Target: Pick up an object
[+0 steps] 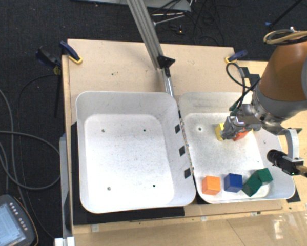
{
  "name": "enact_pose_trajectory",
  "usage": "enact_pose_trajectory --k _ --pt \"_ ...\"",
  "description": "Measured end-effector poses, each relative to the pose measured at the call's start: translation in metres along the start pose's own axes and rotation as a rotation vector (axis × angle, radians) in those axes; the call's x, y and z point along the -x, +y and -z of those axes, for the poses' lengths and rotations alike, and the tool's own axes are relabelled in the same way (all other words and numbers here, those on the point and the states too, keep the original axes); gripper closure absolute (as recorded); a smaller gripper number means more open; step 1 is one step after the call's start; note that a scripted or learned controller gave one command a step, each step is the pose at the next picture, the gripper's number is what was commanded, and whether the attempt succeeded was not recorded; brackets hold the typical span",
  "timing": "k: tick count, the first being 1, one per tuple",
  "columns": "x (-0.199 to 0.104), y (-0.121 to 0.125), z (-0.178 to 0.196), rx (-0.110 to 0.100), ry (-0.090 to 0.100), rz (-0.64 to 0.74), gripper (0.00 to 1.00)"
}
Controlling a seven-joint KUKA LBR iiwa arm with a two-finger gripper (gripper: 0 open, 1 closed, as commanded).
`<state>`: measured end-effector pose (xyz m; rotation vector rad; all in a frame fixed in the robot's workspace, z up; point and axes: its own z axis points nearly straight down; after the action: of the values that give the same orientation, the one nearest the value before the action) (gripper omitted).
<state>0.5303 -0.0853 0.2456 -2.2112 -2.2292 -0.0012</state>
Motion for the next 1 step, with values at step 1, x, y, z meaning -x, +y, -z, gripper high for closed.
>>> enact_pose_trajectory --k 1 --pt "-0.055 0.0002 -0.01 0.0 0.0 0.001 1.0"
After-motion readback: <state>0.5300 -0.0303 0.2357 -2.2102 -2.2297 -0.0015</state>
